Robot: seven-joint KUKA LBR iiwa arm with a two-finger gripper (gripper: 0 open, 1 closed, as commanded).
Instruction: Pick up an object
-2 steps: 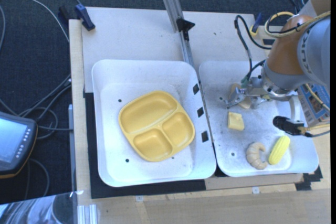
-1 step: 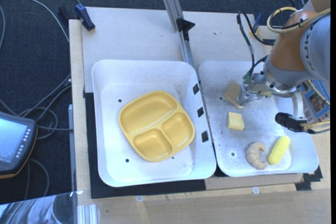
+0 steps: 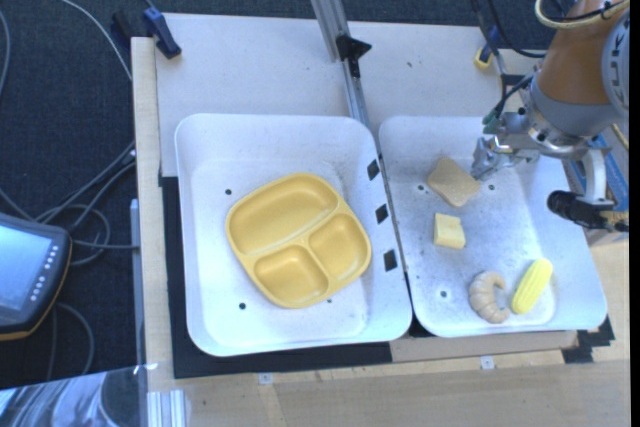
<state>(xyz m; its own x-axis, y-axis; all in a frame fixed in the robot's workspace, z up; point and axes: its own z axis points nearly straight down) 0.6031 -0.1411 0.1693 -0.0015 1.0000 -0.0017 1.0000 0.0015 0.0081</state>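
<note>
We see gripper (image 3: 486,158) over right bin (image 3: 420,310) – beside tan slice (image 3: 452,182), can't tell grip state; yellow tray (image 3: 298,240) in left bin (image 3: 205,315).

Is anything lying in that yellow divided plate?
Empty. All three compartments of the yellow plate show bare yellow plastic; it lies flat in the left bin.

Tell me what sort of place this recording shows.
Probably a robotics lab bench set up for pick tests: two white bins, toy food such as a corn cob, a yellow divided plate, and loose cables on dark carpet.
</note>
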